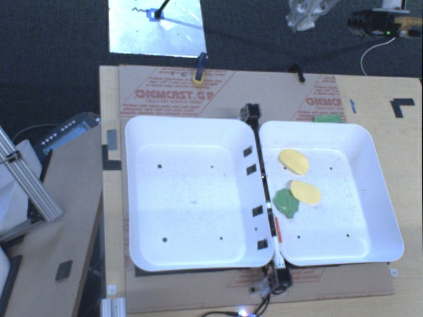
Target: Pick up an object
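In the right bin (370, 177), toward its left side, lie three small objects. One yellow oval piece (293, 161) sits furthest back. A second yellow piece (306, 192) lies closer to the front, touching a green piece (286, 203) at its left. My gripper (305, 12) hangs high above the bench's far edge, at the top of the camera view, well away from both bins. It looks pale and blurred, and I see nothing in it.
The left bin (192, 190) adjoins the right one along a black divider strip (261, 183). Behind the bins are a brown cardboard sheet (178, 91), a shiny metal plate (155, 18) and a yellow clip (199, 76). A grey device (66, 132) lies at the left.
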{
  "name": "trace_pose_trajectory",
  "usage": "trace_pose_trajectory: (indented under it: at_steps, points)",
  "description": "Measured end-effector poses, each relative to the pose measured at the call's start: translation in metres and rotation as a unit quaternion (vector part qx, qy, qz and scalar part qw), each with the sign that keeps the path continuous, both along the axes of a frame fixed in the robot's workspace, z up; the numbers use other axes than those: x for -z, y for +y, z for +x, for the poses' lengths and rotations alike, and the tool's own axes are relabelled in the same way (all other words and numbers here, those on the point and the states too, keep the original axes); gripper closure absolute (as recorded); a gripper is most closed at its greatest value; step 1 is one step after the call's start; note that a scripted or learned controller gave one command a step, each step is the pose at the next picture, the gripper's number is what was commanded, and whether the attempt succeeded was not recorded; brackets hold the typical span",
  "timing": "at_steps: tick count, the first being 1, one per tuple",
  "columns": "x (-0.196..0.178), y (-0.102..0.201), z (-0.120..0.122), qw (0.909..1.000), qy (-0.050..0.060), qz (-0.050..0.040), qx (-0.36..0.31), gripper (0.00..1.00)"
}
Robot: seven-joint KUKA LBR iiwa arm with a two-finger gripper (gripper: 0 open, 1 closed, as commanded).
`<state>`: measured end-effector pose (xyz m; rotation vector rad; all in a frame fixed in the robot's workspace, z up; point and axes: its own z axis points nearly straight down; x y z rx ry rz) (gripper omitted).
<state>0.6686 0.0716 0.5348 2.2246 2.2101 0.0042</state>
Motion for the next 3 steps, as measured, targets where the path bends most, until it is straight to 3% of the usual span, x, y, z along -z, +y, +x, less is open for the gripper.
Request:
trace_pose_trajectory:
  at_steps: [1,2,3]
  points:
    - [0.175,0.063,-0.064,0.9999,0.012,0.0007,-0.007,1.0]
    - [0.096,0.047,-0.014,1.0,-0.003,0.0017,-0.004,1.0]
    - [-0.008,0.048,-0.015,1.0,-0.004,0.0022,-0.006,1.0]
